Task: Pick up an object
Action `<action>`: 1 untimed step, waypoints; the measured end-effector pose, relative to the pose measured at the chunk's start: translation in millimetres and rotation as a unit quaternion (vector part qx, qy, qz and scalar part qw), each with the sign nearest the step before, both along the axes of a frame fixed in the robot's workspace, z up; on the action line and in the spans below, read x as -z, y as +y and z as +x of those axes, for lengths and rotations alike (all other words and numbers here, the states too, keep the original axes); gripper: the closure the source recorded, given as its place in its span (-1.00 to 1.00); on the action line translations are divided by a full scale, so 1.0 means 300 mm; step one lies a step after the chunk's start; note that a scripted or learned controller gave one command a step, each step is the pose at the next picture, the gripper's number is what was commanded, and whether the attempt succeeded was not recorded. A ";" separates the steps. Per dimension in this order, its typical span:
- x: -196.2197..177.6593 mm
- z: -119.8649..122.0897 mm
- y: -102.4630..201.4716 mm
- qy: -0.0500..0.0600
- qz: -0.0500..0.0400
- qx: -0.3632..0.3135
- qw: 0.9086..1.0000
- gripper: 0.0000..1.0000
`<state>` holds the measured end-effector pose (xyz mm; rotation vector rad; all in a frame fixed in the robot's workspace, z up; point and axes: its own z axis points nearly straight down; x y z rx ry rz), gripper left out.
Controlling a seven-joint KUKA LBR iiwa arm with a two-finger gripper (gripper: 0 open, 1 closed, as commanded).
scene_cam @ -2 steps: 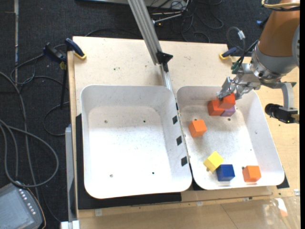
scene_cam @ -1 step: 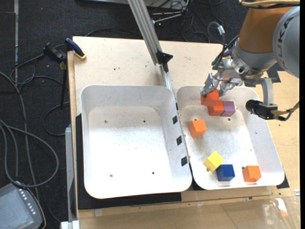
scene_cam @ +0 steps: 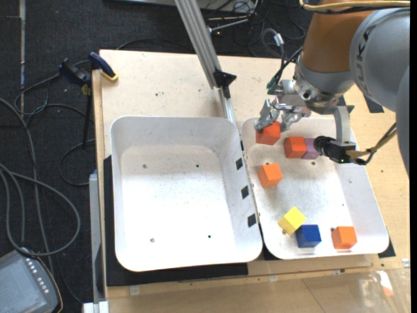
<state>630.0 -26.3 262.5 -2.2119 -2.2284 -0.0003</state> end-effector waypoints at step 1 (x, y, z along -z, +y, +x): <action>0.009 -0.027 0.186 0.001 0.000 0.000 1.000 1.00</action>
